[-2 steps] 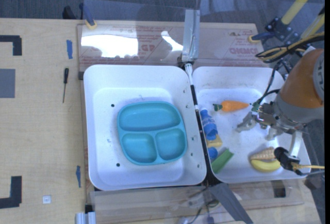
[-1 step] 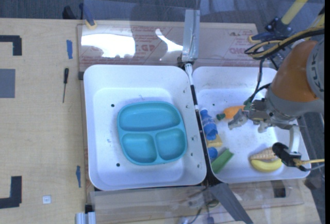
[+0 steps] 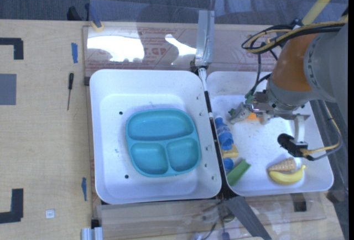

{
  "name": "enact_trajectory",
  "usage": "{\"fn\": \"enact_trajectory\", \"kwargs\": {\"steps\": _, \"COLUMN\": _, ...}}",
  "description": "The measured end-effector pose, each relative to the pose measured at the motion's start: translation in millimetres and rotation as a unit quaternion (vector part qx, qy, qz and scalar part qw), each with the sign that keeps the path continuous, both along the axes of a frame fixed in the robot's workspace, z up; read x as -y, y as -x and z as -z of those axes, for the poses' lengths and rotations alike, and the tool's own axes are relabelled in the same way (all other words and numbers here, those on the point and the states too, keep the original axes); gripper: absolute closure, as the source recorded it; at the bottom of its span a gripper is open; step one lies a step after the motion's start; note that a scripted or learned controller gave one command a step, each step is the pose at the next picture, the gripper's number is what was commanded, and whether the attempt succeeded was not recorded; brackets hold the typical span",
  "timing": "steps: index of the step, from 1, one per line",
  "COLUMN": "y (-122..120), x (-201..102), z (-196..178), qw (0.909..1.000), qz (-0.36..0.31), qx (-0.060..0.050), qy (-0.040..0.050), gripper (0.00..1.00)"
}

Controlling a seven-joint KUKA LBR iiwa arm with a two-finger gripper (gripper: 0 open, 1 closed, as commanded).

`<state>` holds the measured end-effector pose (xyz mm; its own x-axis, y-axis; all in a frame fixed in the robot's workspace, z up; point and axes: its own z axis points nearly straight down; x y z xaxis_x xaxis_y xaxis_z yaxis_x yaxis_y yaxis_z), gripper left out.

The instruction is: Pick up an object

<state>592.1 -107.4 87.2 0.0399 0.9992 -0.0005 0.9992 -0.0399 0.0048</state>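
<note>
The pincer (image 3: 250,113) sits low in the right bin (image 3: 321,178); whether it is spread or pressed together cannot be told. A small orange object (image 3: 252,117) lies just beside it, grip unconfirmed. The object is probably light and rigid; take it across its narrow sides. Away from the pincer, a banana (image 3: 287,176) lies near the front wall, and a green block (image 3: 238,171) and blue pieces (image 3: 223,135) crowd the bin's left wall. The middle floor is open.
</note>
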Motion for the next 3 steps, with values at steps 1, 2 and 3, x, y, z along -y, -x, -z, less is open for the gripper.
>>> {"fn": "enact_trajectory", "kwargs": {"steps": 1, "y": -35, "x": 21, "z": -25, "qw": 0.9994, "qz": -0.036, "qx": 0.0, "qy": 0.0004, "gripper": 0.0}}
{"fn": "enact_trajectory", "kwargs": {"steps": 2, "y": -45, "x": -34, "z": -102, "qw": 0.9993, "qz": -0.036, "qx": 0.002, "qy": -0.0005, "gripper": 0.0}}
{"fn": "enact_trajectory", "kwargs": {"steps": 3, "y": -29, "x": 19, "z": -7, "qw": 0.9994, "qz": -0.033, "qx": -0.008, "qy": -0.0003, "gripper": 0.0}}
